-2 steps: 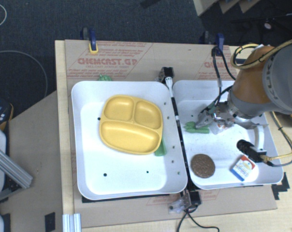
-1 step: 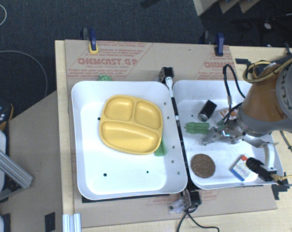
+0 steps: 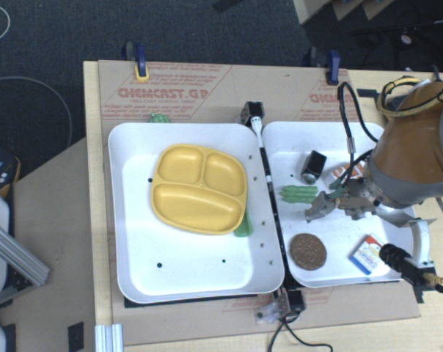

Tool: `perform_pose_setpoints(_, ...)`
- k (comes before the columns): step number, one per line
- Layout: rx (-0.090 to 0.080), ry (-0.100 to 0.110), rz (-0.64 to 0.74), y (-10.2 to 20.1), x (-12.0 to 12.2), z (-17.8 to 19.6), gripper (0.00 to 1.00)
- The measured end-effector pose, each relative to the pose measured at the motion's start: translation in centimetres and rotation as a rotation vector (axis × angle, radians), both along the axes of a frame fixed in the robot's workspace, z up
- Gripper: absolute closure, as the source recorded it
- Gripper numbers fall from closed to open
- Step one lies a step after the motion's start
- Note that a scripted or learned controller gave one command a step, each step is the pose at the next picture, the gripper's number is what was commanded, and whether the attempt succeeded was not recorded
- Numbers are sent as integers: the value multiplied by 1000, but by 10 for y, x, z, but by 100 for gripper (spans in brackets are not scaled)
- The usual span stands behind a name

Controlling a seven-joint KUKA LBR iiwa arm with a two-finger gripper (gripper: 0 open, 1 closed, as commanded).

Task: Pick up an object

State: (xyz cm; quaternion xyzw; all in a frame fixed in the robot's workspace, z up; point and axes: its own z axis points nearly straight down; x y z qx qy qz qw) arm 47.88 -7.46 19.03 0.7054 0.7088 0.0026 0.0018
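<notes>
My gripper point(image 3: 318, 207) hangs low over the middle of the right bin point(image 3: 289, 139), pointing left. Its tip is just below and right of a green elongated object point(image 3: 298, 193) that lies on the bin floor. A small black block point(image 3: 313, 166) stands behind that. A brown round disc point(image 3: 308, 250) lies in front of the gripper. Near the bin's front right corner is a small blue, white and red box point(image 3: 367, 255). An orange and white item point(image 3: 345, 172) is partly hidden behind the wrist. Nothing visibly sits in the gripper.
The left bin point(image 3: 133, 218) holds a yellow divided plate point(image 3: 199, 189) with a green piece point(image 3: 243, 226) poking out at its lower right edge. The arm's grey body point(image 3: 412, 160) covers the right bin's far right side. Cables run over the bin's back rim.
</notes>
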Motion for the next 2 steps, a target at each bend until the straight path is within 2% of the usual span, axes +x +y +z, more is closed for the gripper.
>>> perform_pose_setpoints(1,-3,2,-5,-3,1,5,100)
perform_pose_setpoints(2,0,-5,3,56,2,101,100)
